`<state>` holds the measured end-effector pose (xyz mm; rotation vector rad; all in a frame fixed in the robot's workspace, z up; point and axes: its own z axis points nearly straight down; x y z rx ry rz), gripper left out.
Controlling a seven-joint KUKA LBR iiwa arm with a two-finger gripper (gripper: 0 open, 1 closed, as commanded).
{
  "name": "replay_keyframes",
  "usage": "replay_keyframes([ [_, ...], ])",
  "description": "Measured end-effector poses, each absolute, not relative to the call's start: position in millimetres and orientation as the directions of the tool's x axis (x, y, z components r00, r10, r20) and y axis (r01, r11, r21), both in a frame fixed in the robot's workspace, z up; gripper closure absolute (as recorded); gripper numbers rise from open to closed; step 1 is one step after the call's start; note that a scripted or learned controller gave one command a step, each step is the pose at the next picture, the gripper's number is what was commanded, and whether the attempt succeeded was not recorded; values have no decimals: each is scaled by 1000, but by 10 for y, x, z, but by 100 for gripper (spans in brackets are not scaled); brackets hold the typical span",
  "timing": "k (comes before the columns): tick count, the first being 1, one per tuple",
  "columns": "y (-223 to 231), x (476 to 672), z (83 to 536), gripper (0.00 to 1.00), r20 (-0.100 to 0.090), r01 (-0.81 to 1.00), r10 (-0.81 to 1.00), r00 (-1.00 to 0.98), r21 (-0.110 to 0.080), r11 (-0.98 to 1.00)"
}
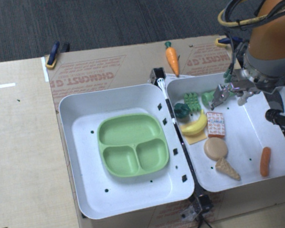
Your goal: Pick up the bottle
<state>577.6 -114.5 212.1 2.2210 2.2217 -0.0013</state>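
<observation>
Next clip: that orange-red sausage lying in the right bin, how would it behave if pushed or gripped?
The sausage is a rounded cylinder lying flat on the floor of the right bin, so a sideways push would probably roll it. It looks like smooth toy food, so likely light and perhaps slippery.

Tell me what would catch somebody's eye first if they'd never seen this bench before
Most striking is the green divided plate in the middle of the left bin. Next comes the cluster of toy food in the right bin: a banana, a small red and white carton, an ice cream cone and an orange sausage. The grey and orange arm reaches over that bin's far right corner, and a toy carrot lies on the cardboard beyond the bins.
</observation>
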Motion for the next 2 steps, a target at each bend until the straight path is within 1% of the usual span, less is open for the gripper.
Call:
replay_keyframes([
  [1,-1150,5779,2217,100,-2,1000,1000,0,0,0],
  [2,-1611,5119,2687,100,0,1000,1000,-3,-1,3],
])
